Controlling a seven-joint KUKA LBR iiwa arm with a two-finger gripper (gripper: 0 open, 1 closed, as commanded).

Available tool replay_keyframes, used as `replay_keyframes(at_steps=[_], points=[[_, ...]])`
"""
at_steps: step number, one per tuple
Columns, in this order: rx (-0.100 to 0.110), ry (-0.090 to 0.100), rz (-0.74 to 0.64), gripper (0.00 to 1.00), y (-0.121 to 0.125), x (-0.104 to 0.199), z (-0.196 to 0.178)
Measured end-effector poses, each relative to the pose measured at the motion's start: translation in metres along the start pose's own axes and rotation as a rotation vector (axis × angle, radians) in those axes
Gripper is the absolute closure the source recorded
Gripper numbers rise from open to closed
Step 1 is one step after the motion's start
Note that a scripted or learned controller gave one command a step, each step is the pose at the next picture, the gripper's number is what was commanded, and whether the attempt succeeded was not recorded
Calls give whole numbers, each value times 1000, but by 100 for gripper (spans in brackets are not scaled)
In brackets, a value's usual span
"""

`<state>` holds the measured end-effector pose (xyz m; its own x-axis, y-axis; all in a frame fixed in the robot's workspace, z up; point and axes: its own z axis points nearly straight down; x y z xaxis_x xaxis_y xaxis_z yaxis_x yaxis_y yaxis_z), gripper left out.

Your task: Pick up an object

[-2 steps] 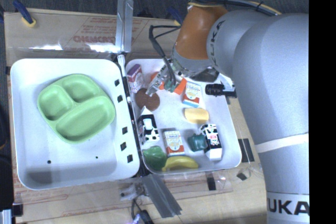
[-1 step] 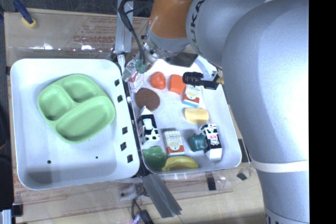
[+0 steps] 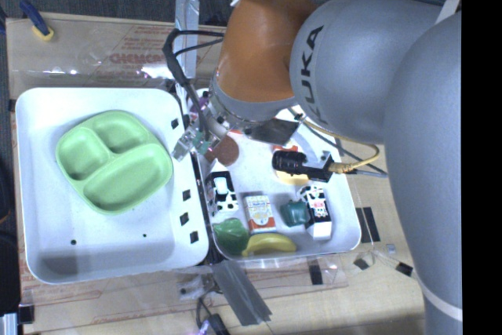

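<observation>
Pale wooden bench [image 3: 345, 310], bearing two shallow white bins side by side. In the left bin [image 3: 47, 247], just a green divided plate [image 3: 114, 161], flat and mid-floor. Crowded toward the lower end of the right bin [image 3: 339, 242]: a cow-patterned box [image 3: 222, 194], a small carton [image 3: 259, 212], a yellow banana [image 3: 271, 245], a green lump [image 3: 230, 231], a teal piece [image 3: 296, 212]. Probably tipped in loose, to offer many targets. Hanging low over the right bin's upper left corner, close to the dividing walls: the gripper [image 3: 198, 141], just beside a brown disc [image 3: 227, 149], likely the nearest candidate. Clenched or released: cannot tell. Nothing visibly grasped.
</observation>
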<state>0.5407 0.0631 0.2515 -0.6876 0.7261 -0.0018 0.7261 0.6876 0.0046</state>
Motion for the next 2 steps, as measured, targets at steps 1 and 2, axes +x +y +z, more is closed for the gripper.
replay_keyframes(at_steps=[1, 2], points=[[3, 3, -55, 100, 72, 87, -7], [4, 0, 170, 100, 85, 122, -34]])
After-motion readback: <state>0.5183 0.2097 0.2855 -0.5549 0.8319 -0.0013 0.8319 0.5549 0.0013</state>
